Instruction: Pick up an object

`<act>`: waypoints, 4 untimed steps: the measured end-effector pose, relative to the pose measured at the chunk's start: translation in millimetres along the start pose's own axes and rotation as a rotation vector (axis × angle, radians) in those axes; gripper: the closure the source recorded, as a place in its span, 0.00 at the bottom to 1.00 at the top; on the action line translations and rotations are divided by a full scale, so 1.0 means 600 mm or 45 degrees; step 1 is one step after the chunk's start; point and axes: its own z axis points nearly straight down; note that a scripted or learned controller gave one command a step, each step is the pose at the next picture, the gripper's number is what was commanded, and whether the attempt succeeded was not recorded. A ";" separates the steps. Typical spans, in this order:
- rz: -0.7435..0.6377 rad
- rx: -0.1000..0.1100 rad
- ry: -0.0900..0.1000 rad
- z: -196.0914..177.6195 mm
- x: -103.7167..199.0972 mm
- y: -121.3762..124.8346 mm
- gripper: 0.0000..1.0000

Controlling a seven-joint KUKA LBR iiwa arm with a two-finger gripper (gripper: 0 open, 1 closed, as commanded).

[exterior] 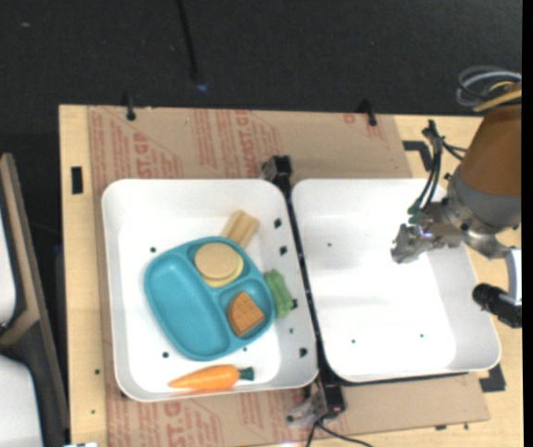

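Note:
The left bin [127, 222] holds a blue divided tray [187, 310] with a round tan cookie [219, 262] and a brown waffle piece [246, 313] on it. A tan wooden block [241, 226] lies at the tray's far edge. A green piece [279, 293] sits by the tray's right side. An orange carrot [209, 377] lies near the bin's front wall. My gripper [412, 244] hangs over the right part of the right bin [378, 352], far from all these objects, with nothing seen in it.
The arm, with its orange band [495, 152], enters from the right over the right bin. A black clamp [278, 169] sits where the bins meet at the back. Cardboard [183, 138] lines the bench around the bins.

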 end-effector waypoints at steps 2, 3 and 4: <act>-0.001 0.004 0.001 -0.121 -0.007 0.019 1.00; -0.005 0.007 0.002 -0.106 0.072 0.070 1.00; -0.006 0.006 0.002 -0.095 0.166 0.105 1.00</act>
